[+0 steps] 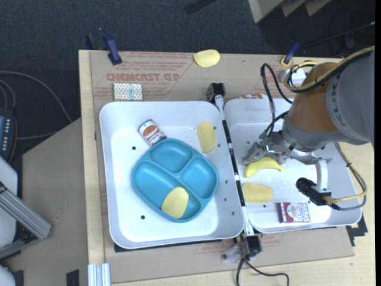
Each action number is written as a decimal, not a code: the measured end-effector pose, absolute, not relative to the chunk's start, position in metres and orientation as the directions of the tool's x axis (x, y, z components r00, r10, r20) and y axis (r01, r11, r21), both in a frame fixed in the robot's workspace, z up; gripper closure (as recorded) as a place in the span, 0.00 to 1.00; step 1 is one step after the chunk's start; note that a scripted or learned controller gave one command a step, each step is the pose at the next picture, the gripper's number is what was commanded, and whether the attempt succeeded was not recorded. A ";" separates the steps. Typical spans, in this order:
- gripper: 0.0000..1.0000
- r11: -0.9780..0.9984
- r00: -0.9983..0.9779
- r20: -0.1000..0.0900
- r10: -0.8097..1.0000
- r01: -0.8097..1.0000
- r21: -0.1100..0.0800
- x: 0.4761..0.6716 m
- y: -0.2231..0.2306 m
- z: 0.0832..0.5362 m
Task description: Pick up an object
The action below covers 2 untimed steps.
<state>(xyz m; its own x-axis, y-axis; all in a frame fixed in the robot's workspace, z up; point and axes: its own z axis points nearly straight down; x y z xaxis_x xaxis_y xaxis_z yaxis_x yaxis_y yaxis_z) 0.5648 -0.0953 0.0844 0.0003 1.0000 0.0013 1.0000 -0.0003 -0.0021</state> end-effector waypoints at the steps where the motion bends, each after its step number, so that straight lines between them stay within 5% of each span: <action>1: 1.00 -0.001 0.001 0.001 1.000 1.000 0.000 0.565 -0.095 0.094; 2: 0.00 -0.001 0.001 0.001 1.000 1.000 -0.001 0.565 -0.095 0.094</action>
<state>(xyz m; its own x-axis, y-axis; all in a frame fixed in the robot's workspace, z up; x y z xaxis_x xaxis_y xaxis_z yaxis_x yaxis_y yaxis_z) 0.5652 -0.0953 0.0942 0.0012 1.0000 0.0010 1.0000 -0.0012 -0.0005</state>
